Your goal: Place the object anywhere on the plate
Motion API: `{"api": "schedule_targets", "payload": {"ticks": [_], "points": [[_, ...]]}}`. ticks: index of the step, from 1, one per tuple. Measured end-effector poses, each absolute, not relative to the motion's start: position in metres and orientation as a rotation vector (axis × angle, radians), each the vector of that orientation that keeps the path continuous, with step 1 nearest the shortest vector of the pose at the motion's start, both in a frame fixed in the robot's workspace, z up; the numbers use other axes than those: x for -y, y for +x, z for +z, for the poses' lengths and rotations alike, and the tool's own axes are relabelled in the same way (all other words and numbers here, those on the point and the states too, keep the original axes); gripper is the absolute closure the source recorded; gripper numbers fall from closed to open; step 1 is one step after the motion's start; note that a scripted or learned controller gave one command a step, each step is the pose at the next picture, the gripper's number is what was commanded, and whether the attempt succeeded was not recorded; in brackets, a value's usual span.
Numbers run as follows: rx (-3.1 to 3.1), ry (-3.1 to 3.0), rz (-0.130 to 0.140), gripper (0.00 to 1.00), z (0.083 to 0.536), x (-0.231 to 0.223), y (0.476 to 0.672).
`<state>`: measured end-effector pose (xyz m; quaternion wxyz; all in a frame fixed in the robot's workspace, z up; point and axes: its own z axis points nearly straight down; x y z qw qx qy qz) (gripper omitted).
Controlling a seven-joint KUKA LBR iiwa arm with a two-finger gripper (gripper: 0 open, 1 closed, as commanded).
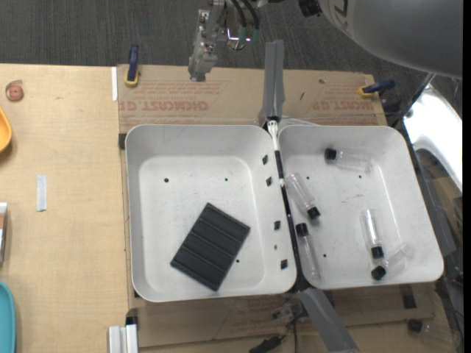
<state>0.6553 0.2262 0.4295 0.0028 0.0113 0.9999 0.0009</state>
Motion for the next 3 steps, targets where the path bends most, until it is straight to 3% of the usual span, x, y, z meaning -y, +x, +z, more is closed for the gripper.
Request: {"api": "schedule_targets", "payload": {"ticks": [3], "points": [[-3.128,0.043,0.007,1.0,0.455,-0.225,0.659]]}}
